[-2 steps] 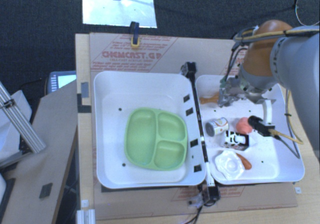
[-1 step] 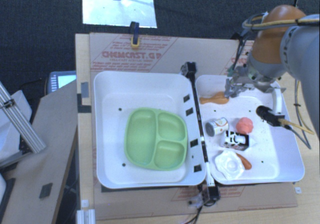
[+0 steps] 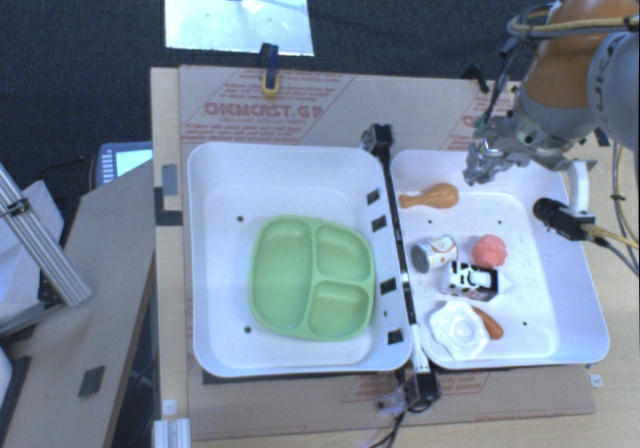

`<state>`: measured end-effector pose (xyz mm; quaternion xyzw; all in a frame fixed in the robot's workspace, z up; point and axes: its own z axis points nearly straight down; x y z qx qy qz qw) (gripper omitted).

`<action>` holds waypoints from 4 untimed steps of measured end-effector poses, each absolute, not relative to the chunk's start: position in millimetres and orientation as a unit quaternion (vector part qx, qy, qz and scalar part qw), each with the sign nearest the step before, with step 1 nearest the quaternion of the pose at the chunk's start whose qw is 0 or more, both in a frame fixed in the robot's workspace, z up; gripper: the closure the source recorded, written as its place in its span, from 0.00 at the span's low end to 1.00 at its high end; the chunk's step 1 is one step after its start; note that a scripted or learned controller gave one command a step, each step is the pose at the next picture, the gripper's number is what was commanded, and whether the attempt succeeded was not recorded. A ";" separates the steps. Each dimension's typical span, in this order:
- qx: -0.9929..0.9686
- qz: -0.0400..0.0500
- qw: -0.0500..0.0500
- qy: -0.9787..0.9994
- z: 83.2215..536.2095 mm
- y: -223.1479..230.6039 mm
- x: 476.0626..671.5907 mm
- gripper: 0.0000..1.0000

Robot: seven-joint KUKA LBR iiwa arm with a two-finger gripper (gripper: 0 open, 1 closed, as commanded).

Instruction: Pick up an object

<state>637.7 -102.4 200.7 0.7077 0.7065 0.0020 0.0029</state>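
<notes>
Pale green plate (image 3: 310, 279), tan drumstick (image 3: 431, 198), pink ball (image 3: 489, 250), possibly cow-patterned black-and-white toy (image 3: 471, 280).

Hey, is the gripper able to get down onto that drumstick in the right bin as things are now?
Probably yes. The gripper hovers just right of the drumstick, which lies alone near the right bin's far edge, apart from the can and pink ball. Nothing lies over it.

The claw (image 3: 483, 164) hangs above the right bin's (image 3: 575, 281) far edge, near a tan drumstick (image 3: 431, 198); a green divided plate (image 3: 311, 278) lies in the left bin (image 3: 215, 236).
</notes>
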 end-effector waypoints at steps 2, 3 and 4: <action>0.704 0.002 0.001 0.710 253.1 -53.6 638.1 1.00; 0.704 0.002 0.000 0.710 256.5 -5.8 631.7 1.00; 0.703 0.002 0.000 0.711 253.3 55.9 634.4 1.00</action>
